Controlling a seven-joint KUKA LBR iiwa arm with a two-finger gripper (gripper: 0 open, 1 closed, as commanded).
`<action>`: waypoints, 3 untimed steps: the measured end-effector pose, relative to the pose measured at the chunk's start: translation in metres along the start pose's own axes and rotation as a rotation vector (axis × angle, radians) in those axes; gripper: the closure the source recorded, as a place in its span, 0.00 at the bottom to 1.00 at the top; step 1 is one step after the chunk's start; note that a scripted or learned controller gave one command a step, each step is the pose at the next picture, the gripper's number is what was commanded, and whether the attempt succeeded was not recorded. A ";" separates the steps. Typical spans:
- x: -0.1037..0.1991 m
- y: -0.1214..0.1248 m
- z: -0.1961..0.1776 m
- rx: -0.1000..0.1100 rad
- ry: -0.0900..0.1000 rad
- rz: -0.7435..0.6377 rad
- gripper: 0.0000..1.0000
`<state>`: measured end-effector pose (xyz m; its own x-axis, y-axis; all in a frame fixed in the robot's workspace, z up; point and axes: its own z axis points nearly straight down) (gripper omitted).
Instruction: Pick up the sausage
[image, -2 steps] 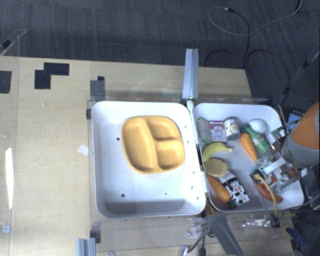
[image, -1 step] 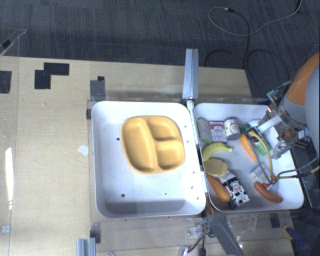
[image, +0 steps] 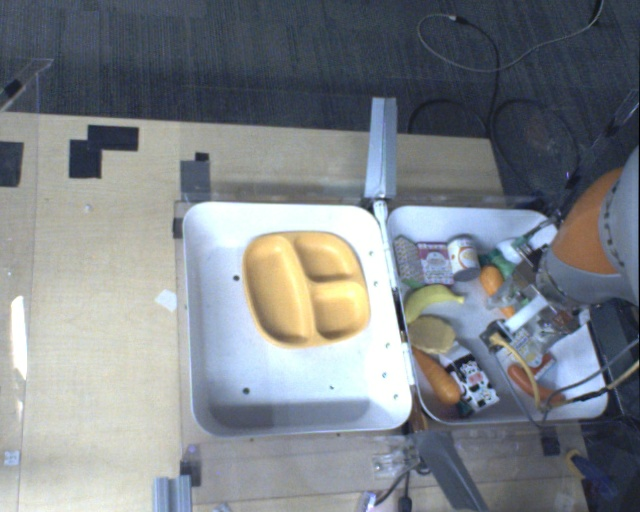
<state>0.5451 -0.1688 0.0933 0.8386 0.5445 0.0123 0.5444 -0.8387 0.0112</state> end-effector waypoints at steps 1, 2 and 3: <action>-0.033 -0.041 -0.001 -0.008 0.005 0.122 0.00; -0.048 -0.015 -0.022 0.011 -0.009 -0.062 0.00; 0.014 -0.029 -0.022 0.010 -0.013 0.368 0.00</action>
<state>0.5410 -0.1367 0.1155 0.9785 0.2065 0.0011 0.2065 -0.9785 -0.0015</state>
